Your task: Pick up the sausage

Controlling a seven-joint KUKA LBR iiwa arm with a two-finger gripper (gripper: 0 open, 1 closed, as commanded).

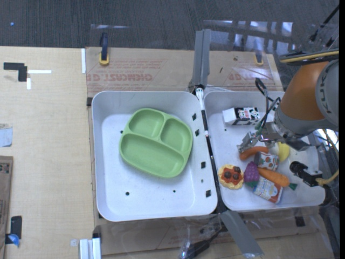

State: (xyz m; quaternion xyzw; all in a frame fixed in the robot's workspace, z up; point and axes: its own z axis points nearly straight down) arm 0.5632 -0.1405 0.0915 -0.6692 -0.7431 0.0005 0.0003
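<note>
- Two white bins: the left bin (pixel 108 161) just has a green divided plate (pixel 156 142).
- Right bin (pixel 232 198) is packed: milk carton (pixel 241 115), pizza slice (pixel 232 176), grapes (pixel 252 172), carrot (pixel 275 177).
- Sausage (pixel 252 152) lies mid-bin, right under the gripper (pixel 253 141).
- Can't tell the gripper's state.

Right bin (pixel 226 198) is getting crowded: carrot (pixel 273 176), grapes (pixel 252 172), pizza (pixel 232 176) and carton (pixel 242 114) are boxing things in. Left bin (pixel 108 198) is leaving room around the plate (pixel 156 142).

The bench (pixel 43 144) bears two white bins, the left bin (pixel 108 198) just beside the right bin (pixel 232 198).
</note>
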